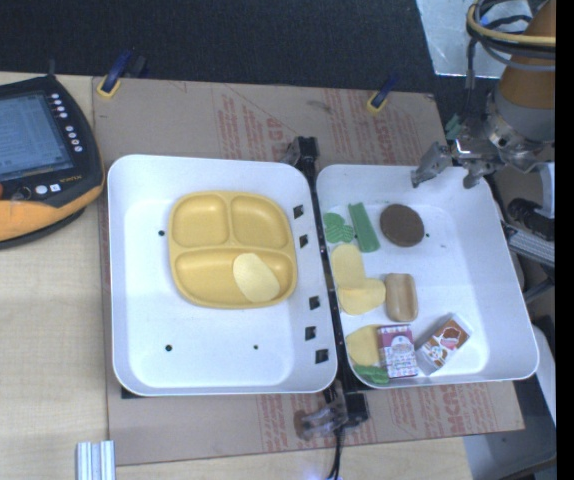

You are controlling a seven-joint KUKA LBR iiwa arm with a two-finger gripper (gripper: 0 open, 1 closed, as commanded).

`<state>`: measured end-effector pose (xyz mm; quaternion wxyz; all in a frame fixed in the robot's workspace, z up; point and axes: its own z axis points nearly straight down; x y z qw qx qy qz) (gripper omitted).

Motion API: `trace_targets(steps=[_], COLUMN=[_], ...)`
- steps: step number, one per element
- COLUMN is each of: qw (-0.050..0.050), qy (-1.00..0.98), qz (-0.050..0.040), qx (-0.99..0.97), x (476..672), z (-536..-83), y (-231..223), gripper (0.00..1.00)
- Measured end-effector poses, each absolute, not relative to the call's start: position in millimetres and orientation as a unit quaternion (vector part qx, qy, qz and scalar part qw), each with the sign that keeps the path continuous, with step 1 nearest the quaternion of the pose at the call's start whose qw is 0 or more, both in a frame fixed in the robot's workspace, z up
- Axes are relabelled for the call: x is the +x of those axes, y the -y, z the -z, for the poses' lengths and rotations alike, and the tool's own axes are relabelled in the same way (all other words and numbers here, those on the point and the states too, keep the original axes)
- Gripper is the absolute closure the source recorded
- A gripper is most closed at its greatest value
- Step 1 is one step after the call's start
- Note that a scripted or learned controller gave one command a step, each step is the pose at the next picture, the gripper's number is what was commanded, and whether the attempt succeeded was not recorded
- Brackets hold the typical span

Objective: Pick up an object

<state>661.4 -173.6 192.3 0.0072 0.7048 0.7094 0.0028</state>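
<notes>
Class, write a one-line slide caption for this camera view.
Gripper open above the right bin's far edge; toy foods below, yellow divided plate in left bin.

A brown round disc (pixel 402 225) is lying flat near the back of the right bin (pixel 487 298). A green strip (pixel 363 226) is lying beside it, a tan bread-shaped piece (pixel 400 296) resting nearer the front.

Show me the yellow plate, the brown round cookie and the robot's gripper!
yellow plate (pixel 203 220): camera view, on its upper-left compartment.
brown round cookie (pixel 402 225): camera view, on the middle of its top.
gripper (pixel 451 164): camera view, midway between its fingers.
</notes>
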Motion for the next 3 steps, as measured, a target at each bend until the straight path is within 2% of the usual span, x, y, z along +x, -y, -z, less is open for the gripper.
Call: trace_targets(steps=[1, 2, 3], qw=[-0.006, -0.005, -0.002], qy=[-0.71, -0.708, -0.708], qz=[0.0039, 0.0032, 0.002], qx=[0.704, 0.707, 0.706], x=[624.4, 530.8, 534.8], z=[-86, -91, -102], y=[140, 116, 118], gripper=[0.0, 0.0, 1.0])
